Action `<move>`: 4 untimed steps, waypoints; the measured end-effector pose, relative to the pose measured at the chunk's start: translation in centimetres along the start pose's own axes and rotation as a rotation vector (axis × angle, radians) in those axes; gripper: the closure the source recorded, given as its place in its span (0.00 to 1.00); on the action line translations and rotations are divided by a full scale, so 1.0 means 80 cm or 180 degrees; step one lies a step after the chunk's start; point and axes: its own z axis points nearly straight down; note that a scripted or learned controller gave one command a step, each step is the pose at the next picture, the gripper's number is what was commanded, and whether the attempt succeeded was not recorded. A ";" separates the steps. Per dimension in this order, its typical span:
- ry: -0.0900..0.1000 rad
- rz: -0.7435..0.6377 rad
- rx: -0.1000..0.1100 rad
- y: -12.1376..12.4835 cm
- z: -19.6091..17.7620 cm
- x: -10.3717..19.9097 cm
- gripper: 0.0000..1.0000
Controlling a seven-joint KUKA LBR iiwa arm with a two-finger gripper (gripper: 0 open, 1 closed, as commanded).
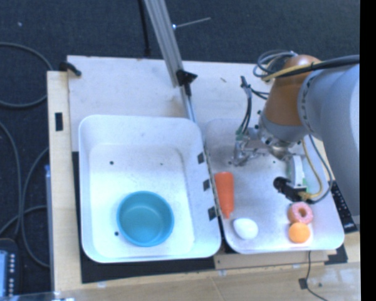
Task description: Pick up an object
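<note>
Nearest the camera, along the front edge of the right bin (263, 246), lie three small items: a white egg-shaped object (244, 228) near the bin's front left corner, an orange ball (299, 232) near the front right corner, and a pink ring-shaped donut (300, 213) touching the ball on its far side. A carrot-like orange object (224, 192) lies just inside the left wall of the same bin, its long axis running roughly front to back, the rounded end toward the front and close to the egg-shaped object. Left of these, the left bin (94, 143) contains a blue bowl (145, 218), upright, in its front half. The arm (329, 115) enters from the right, its grey body and orange band (285, 99) standing over the rear part of the right bin, with the wrist directed downward and leftward. The gripper (241, 157) sits low over the bin floor behind the carrot-like object, apart from it; nothing is visible between the fingers, and their spacing cannot be determined at this resolution. Cables (272, 64) loop above the orange band. A metal rail (166, 36) runs diagonally from the top of the view down to the bench (125, 86) between the two bins.
</note>
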 end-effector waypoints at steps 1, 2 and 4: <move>0.0002 -0.0038 -0.0010 -0.008 -0.066 -0.007 1.00; 0.0003 -0.0064 -0.0014 0.005 -0.137 0.000 1.00; 0.0006 -0.0072 0.0021 0.007 -0.156 0.065 1.00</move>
